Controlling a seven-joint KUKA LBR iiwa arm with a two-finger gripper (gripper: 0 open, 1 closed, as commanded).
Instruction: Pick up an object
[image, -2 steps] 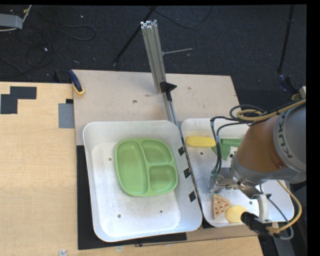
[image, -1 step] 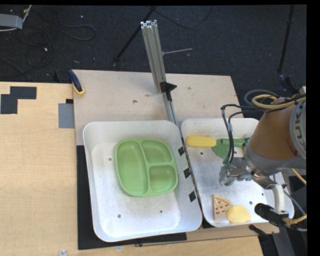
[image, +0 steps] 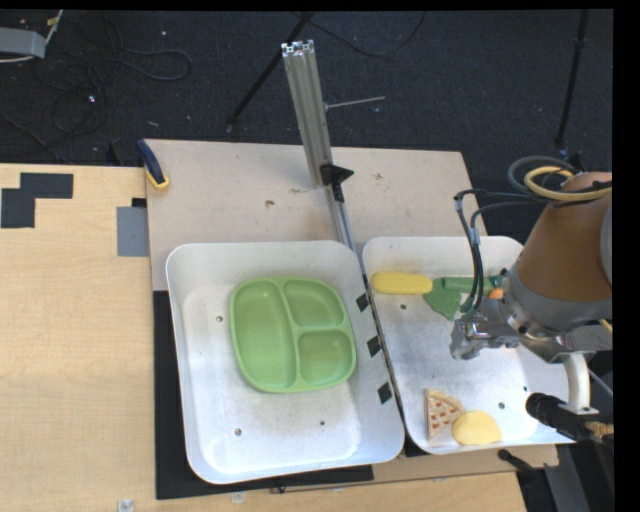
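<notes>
In the right bin (image: 420, 345) lies a yellow corn cob (image: 400, 284) with a green husk end (image: 455, 294) near the back. A pizza slice toy (image: 440, 411) and a round yellow piece (image: 477, 428) sit side by side at the front edge. My gripper (image: 468, 338) hangs low over the middle of the right bin, just in front of the green husk and well behind the pizza slice. The grey and orange arm covers the bin's right side.
The left bin (image: 200, 400) holds a green divided plate (image: 293, 333). A metal post (image: 310, 110) rises behind the bins. Black clips (image: 372, 345) mark the seam between the two bins.
</notes>
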